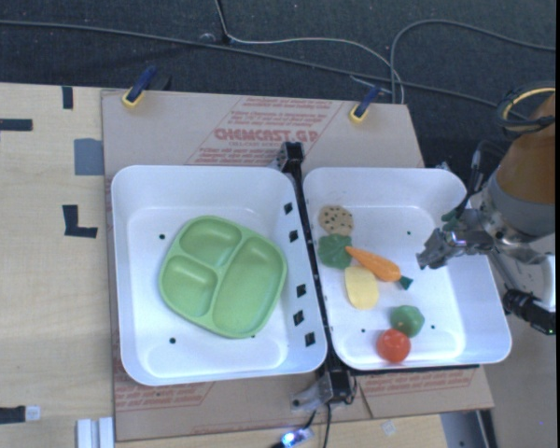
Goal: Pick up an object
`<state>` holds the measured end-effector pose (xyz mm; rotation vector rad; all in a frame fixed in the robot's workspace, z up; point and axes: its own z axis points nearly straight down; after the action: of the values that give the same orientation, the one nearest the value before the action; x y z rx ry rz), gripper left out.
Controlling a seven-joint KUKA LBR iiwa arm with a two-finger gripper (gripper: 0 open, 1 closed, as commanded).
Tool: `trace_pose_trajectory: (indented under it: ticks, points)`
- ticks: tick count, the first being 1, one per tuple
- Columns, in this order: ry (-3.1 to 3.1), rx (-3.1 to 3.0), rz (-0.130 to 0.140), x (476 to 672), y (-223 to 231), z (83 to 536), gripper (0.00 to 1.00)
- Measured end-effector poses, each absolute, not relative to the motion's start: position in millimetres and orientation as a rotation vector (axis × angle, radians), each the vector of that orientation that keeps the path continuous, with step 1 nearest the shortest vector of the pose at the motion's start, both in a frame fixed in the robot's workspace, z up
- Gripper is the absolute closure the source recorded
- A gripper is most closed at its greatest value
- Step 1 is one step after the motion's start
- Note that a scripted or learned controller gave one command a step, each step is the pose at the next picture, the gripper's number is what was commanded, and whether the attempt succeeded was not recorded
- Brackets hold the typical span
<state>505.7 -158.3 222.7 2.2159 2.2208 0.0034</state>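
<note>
The right bin (pixel 448 189) holds a round cookie (pixel 335 218), a green broccoli piece (pixel 333 251), an orange carrot (pixel 375 264), a pale yellow piece (pixel 361 288), a green pepper (pixel 407 320) and a red tomato (pixel 393 345). My gripper (pixel 436 253) hangs over the bin's right side, right of the carrot and apart from it. Nothing shows between its fingers.
The left bin (pixel 131 194) holds a green divided plate (pixel 224 275). A black divider (pixel 303 250) runs between the bins. Two yellow clamps (pixel 138 86) (pixel 365 104) pin the cardboard base at the back. Cables cross the dark floor behind.
</note>
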Motion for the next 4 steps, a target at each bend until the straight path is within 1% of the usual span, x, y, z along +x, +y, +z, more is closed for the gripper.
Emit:
trace_pose_trajectory:
  ticks: [1,2,3,4]
  points:
    - [2.22,2.218,0.002,508.0,-162.6,265.9,1.0]
    - [2.229,2.215,0.001,526.8,-113.0,269.0,1.0]
    - [2.229,2.215,0.0,554.3,-64.0,266.3,1.0]
    - [2.229,2.217,-0.003,571.6,-14.6,244.4,1.0]
